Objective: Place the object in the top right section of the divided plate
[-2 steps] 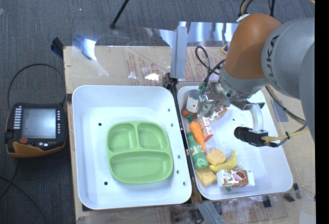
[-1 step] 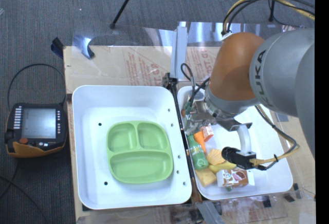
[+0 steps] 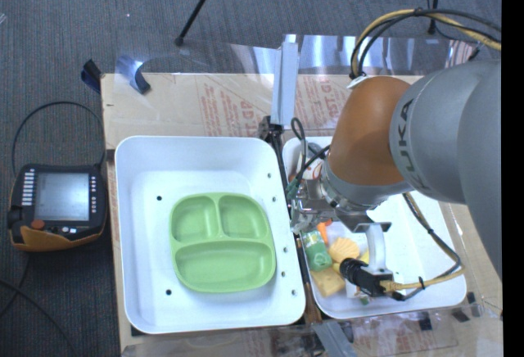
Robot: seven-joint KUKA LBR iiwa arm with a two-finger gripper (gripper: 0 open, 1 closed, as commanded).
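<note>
A green divided plate (image 3: 222,253) lies in the left white bin (image 3: 147,183), with two small sections at its far side and one long section at the near side; all three hold nothing. My gripper (image 3: 308,217) is down in the right bin (image 3: 434,257), close to its left wall and under the orange-banded wrist. Right below it lie a small green object (image 3: 314,250), an orange piece (image 3: 325,229), a yellow ridged object (image 3: 345,248) and a yellow block (image 3: 329,282). Whether anything sits in the gripper is hidden by the wrist.
The arm's bulk covers most of the right bin. A low wall between the two bins (image 3: 288,208) runs just left of the gripper. A pendant with a screen (image 3: 59,204) rests on the floor at the left. A cardboard sheet (image 3: 205,106) lies behind the bins.
</note>
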